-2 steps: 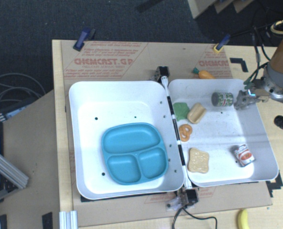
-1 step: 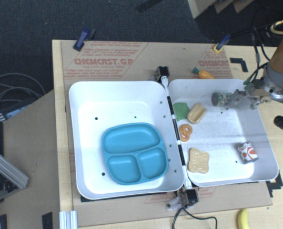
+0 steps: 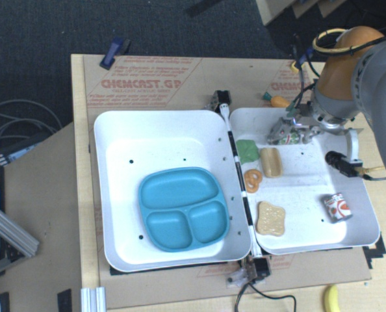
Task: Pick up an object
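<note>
The right bin [image 3: 355,229] holds several small objects. A green piece [image 3: 247,151] lies at its left wall, with a tan block [image 3: 270,162] beside it. An orange ring [image 3: 252,178] sits just below them. Near the front lies a tan toast-shaped slab [image 3: 270,218]. A red and white can [image 3: 337,207] rests on its side at the right. My gripper [image 3: 285,134] hangs over the back of this bin, above and right of the green piece, with nothing seen in it.
The left bin [image 3: 115,174] carries a blue three-part tray [image 3: 182,207]. A black clamp [image 3: 221,99] sits at the back where the bins meet. An orange and green bit [image 3: 275,99] lies behind the right bin. A yellow object [image 3: 332,299] shows at the bench front.
</note>
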{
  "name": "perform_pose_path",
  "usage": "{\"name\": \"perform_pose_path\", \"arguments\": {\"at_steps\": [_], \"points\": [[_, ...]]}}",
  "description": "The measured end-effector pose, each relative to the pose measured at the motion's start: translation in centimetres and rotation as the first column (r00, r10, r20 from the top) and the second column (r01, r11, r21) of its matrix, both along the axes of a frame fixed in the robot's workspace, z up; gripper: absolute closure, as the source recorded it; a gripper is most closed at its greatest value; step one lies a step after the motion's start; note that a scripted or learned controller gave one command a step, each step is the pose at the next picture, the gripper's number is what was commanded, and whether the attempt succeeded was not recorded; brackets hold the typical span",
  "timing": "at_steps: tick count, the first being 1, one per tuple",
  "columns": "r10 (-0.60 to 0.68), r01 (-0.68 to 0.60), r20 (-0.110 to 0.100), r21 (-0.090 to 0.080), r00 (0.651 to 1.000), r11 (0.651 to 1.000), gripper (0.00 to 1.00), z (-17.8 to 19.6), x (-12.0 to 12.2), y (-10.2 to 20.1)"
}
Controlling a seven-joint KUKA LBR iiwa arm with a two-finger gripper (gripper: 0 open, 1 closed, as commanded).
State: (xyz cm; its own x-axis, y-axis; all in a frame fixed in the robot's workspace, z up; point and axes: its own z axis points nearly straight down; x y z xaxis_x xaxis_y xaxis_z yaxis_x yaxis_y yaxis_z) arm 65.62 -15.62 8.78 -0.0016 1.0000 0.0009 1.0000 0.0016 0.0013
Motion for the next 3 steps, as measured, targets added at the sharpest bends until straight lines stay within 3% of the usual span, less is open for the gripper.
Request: {"name": "perform_pose_path", "arguments": {"at_steps": [1,2,3], "points": [[0.001,-0.001,0.004,-0.002,1.000,1.000,1.00,1.3,0.1,-0.1],[0.000,0.000,0.002,-0.001,1.000,1.000,1.00,6.1,0.7,6.2],[0.001,-0.001,0.000,0.001,1.000,1.000,1.00,12.5,-4.9,13.2]]}}
